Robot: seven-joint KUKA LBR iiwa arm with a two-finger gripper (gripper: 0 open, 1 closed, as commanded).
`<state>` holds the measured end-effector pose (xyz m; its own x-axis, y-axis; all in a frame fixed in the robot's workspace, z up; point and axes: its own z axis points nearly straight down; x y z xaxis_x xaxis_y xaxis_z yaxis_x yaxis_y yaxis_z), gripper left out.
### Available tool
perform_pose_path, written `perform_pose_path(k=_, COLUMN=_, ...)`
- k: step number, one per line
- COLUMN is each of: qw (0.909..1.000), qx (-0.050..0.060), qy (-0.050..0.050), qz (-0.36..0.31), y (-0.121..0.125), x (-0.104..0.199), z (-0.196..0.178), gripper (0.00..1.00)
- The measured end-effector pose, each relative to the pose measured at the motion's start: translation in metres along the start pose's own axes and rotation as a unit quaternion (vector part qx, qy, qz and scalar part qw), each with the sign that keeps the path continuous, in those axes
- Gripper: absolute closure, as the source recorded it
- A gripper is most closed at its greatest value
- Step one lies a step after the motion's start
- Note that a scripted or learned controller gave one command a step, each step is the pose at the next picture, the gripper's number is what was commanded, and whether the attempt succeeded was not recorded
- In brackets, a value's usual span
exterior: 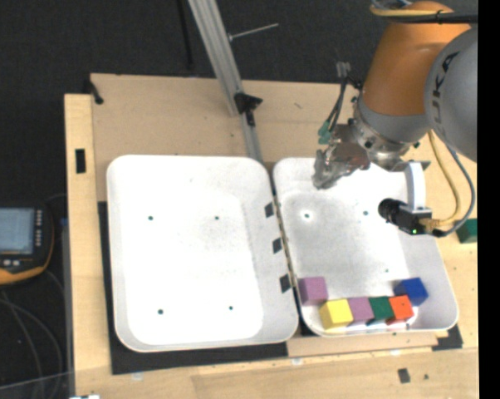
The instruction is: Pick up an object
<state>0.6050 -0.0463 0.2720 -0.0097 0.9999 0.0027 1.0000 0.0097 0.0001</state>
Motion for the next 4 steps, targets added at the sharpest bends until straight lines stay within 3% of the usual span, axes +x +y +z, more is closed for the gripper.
perform_pose_path(k=1, qw=1.0, qx=-0.001, qy=-0.002, qz=0.003, y=0.0, x=-0.006, z=-0.011, gripper=1.0)
perform_pose_path(k=2, qw=1.0, qx=0.001, qy=0.0, qz=0.001, y=-0.023, x=0.062, z=-0.001, gripper=1.0)
perform_pose_path(k=3, qw=1.0, qx=0.0, qy=-0.001, qz=0.004, y=-0.022, x=0.058, z=-0.002, gripper=0.0)
perform_pose_path(k=4, qw=1.0, qx=-0.001, qy=-0.001, qz=0.004, y=-0.021, x=0.057, z=-0.013, gripper=1.0)
